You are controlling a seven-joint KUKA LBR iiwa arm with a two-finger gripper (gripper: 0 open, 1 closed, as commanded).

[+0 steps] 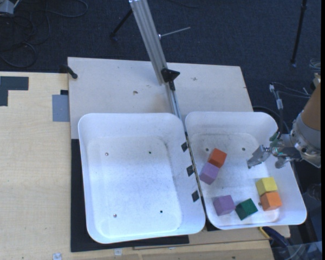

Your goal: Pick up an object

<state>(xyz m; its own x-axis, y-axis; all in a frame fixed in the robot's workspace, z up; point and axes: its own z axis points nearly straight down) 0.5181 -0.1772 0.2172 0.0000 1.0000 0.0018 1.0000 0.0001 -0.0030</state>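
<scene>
Camera view counts six cubes in the right bin (235, 124): two orange (217, 157) (270, 200), two purple (209, 173) (223, 205), one yellow (266, 185), one green (246, 208). Above the yellow cube, the gripper (266, 157) hovers, fingers spread, pinching nothing.

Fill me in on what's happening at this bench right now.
A grey robot arm reaches in from the right over the right bin, its tool hanging above the bin's right side with nothing between its fingers. Six small blocks lie in that bin: an orange block touching a light purple block near the middle, and a purple block, a green block, a yellow block and another orange block toward the near edge. Nothing has been picked up yet.
</scene>
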